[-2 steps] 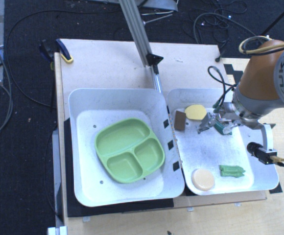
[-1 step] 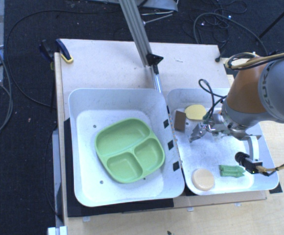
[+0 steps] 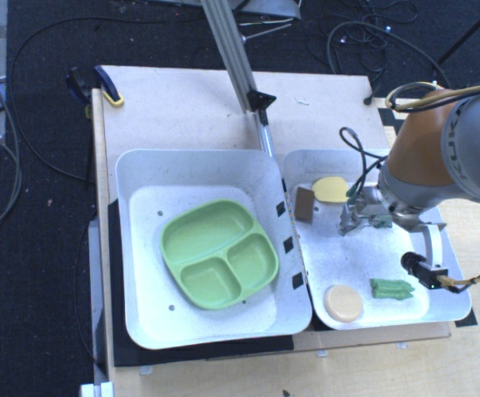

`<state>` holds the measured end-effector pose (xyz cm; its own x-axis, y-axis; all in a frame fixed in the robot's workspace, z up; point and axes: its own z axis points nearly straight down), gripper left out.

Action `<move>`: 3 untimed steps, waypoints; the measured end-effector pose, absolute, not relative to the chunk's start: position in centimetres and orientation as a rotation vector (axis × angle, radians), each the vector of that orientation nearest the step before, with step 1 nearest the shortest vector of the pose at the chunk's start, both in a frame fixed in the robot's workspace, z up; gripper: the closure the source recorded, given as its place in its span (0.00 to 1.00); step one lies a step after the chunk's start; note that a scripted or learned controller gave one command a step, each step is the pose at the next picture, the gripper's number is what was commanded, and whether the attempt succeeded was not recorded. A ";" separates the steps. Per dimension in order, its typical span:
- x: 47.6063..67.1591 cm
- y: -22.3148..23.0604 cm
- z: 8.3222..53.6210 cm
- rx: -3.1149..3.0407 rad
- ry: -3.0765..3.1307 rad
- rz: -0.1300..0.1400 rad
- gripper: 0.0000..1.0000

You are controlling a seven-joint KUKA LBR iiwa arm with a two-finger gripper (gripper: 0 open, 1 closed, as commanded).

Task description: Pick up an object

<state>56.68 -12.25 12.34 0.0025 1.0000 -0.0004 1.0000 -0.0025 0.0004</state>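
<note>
- The counter (image 3: 182,98) carries two shallow white bins side by side: the left bin (image 3: 141,180) and the right bin (image 3: 451,304).
- In the left bin lies a pale green tray (image 3: 218,253) with three compartments, tilted so its long side runs from ten o'clock to four o'clock.
- The right bin contains four small things. A brown block (image 3: 304,204) stands at the bin's ten o'clock, close to the wall between the bins.
- Just beside the block, toward two o'clock of it, lies a flat yellow piece (image 3: 331,189), rounded in outline.
- At the bin's six o'clock rests a cream-coloured round disc (image 3: 343,303), smooth and pale.
- At three o'clock of the disc, near it but apart, lies a green crinkled object (image 3: 391,289), oblong and leafy in look.
- The grey arm with its orange band (image 3: 418,143) reaches in from three o'clock; the hand (image 3: 357,219) hangs over the middle of the right bin, between the yellow piece and the disc. Whether it is released or clenched cannot be told, and nothing is seen in its grasp.
</note>
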 end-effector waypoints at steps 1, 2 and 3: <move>57.5 -12.8 18.3 2.216 2.219 0.005 1.00; 57.1 -13.7 23.4 2.218 2.216 0.004 1.00; 57.2 -13.7 27.4 2.216 2.220 0.004 1.00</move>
<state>57.22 -13.70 27.35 -0.0021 1.0000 -0.0018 1.0000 0.0021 0.0051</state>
